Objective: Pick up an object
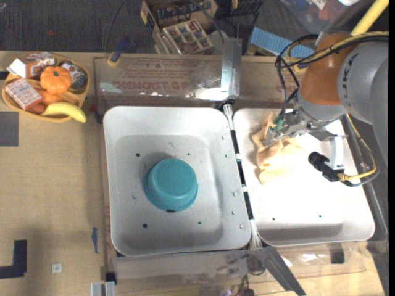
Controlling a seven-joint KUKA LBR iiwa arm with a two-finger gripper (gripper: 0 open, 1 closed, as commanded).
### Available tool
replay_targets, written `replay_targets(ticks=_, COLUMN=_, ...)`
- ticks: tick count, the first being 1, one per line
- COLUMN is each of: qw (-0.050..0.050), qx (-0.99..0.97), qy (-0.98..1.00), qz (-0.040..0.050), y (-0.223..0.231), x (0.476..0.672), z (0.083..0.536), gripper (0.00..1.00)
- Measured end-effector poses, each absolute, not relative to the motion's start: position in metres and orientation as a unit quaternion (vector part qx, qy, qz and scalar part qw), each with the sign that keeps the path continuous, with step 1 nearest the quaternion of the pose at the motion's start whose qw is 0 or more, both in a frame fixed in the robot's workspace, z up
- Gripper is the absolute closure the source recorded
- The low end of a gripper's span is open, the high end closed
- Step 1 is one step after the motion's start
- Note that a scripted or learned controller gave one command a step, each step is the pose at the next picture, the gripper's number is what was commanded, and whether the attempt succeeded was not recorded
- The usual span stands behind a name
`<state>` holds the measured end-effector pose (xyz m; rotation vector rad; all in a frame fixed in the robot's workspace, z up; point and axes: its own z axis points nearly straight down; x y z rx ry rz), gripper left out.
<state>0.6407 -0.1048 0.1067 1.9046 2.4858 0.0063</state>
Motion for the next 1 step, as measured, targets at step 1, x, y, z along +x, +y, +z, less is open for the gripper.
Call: replay_targets(ticks=1, qw=0.001, qx=0.637, qy=0.771, qz=-0.0002, y=-0.0619, x=0.6550, z=0.2177, gripper=1.00)
